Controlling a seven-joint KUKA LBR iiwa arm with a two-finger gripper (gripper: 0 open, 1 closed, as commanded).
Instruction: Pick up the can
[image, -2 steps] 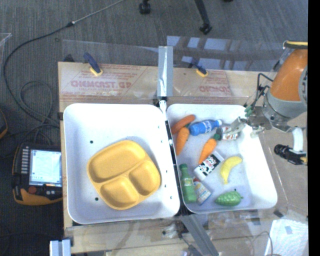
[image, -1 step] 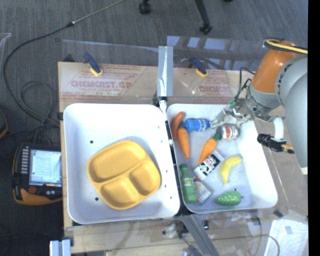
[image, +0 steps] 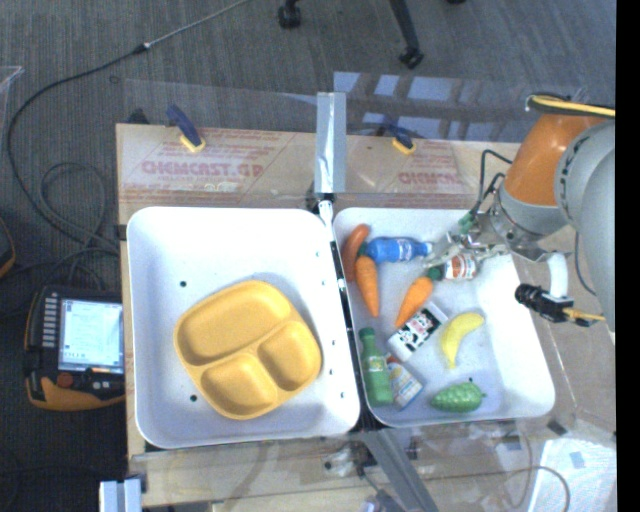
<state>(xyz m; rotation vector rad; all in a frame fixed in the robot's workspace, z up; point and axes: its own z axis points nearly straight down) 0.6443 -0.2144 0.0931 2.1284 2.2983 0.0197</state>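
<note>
Clutter fills right bin (image: 530, 395): green bottle (image: 375, 368), banana (image: 458, 335), carrots. Can (image: 461, 267) lies farther back on its side, near the far wall. Gripper (image: 463, 246) right over it; can't tell its state.

You look down at a slant from above the bench (image: 230, 165), perhaps from its near side, both bins (image: 150, 330) framed.
</note>
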